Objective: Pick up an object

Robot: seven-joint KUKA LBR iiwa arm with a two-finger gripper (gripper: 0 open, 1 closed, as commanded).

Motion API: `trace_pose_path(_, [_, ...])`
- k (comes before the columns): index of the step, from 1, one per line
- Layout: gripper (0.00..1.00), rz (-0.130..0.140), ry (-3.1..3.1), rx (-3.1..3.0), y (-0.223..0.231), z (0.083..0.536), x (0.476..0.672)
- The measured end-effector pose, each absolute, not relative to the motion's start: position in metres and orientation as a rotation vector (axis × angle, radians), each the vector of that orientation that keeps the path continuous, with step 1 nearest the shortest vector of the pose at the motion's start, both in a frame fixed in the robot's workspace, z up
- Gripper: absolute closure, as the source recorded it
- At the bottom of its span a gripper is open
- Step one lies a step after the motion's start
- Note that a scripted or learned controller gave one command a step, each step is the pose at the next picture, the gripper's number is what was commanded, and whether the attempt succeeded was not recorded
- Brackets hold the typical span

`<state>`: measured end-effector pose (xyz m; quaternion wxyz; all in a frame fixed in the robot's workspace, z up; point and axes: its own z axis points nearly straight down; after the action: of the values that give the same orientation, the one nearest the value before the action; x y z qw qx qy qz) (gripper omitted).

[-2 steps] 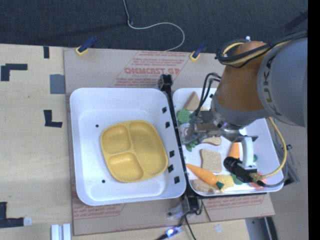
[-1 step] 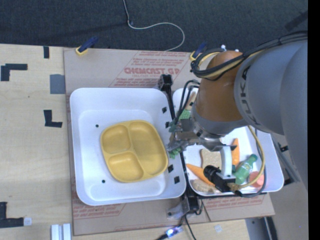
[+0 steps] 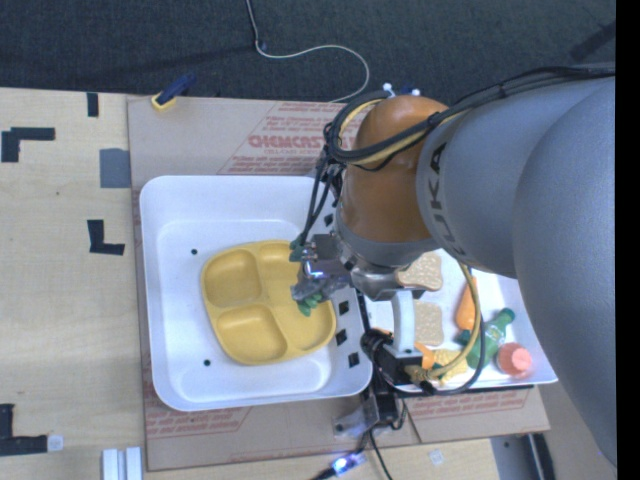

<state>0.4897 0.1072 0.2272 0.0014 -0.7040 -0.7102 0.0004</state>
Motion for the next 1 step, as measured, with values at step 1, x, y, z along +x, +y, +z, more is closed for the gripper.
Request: trace_pose_path(1, [1.0,0.008,-2.22,-2.22,0.0891,0.2159,0.4919])
